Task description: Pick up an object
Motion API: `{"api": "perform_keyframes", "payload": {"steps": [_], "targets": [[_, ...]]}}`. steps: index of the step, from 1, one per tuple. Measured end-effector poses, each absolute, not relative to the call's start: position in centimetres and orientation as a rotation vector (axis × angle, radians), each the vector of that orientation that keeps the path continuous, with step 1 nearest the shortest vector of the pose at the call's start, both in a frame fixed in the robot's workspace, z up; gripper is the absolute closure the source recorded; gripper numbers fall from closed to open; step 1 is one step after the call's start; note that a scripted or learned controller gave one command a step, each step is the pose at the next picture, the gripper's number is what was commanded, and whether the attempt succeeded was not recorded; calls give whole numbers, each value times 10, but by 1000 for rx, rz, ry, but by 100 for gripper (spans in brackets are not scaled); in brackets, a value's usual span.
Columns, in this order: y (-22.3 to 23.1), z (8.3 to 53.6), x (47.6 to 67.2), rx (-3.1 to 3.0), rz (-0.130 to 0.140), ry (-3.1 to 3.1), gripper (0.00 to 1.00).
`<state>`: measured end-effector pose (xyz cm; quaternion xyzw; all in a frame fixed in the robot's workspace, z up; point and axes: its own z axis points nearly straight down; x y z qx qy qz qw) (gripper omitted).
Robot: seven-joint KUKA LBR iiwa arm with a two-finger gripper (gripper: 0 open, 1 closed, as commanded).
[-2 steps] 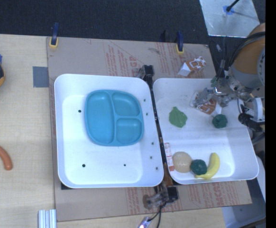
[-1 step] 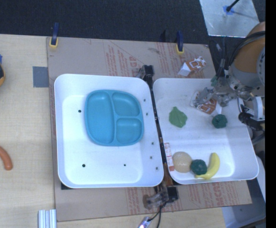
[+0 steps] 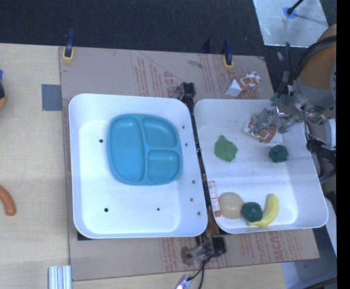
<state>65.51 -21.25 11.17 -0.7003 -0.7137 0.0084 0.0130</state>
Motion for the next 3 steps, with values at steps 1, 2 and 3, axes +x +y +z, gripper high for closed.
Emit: {"api": "perform_keyframes", "payload": {"steps": [1,2,3], "targets": [[-110,149,657,-2213,3,-2226,100],[-111,149,656,-2214,4,-2225,0],[-106,114,632,-2225,-3,-2234,0]]}}
